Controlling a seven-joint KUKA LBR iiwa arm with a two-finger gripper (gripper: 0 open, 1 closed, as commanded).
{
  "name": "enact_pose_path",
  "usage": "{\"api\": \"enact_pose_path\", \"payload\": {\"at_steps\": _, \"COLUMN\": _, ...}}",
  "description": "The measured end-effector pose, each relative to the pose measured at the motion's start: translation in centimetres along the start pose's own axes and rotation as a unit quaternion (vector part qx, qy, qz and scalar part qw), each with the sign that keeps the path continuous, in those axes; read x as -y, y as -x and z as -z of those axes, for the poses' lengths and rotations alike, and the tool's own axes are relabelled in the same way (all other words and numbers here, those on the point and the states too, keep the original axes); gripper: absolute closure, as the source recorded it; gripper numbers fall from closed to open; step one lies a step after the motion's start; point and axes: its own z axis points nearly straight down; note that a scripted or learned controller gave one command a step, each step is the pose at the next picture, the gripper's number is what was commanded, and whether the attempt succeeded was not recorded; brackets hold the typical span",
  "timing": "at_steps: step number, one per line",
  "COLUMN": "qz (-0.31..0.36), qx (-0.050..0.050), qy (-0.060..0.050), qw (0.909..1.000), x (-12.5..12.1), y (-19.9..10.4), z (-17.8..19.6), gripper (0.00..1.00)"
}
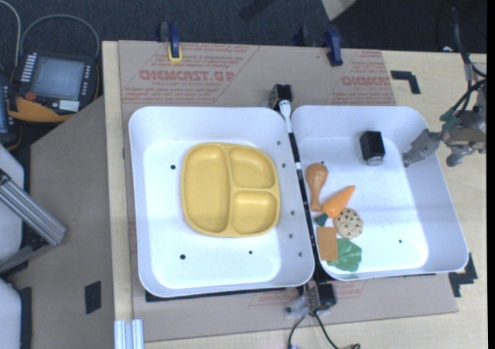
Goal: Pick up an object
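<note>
Two shallow white bins sit side by side on a bench. The left bin (155,208) holds a yellow divided plate (230,189) lying flat near its middle, with three compartments facing up. The right bin (418,208) holds the loose objects. A small black block (372,146) lies toward twelve o'clock of that bin's floor, well apart from the rest. The others cluster along the nine o'clock wall: a tan drumstick-shaped toy (315,179) at the top, an orange carrot (338,201) just beside it at its four o'clock, a round speckled cookie (349,223) below the carrot, an orange slab (328,244) at the cookie's seven o'clock, and a green leafy piece (348,258) touching the slab at the bin's six o'clock edge. The gripper (421,146) hangs at the right bin's two o'clock rim, near the black block but apart from it; nothing is visible between its fingers, and whether they are spread or closed cannot be told.
</note>
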Motion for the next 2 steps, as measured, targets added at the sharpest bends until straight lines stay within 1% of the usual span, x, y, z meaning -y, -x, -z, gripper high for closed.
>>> {"api": "enact_pose_path", "payload": {"at_steps": 1, "qz": 0.002, "qx": 0.001, "qy": 0.006, "qw": 1.0000, "x": -0.2, "y": 0.0, "z": 0.6, "gripper": 0.00}}
{"api": "enact_pose_path", "payload": {"at_steps": 2, "qz": 0.002, "qx": 0.000, "qy": 0.003, "qw": 1.0000, "x": -1.1, "y": -0.4, "z": -5.2, "gripper": 0.00}}
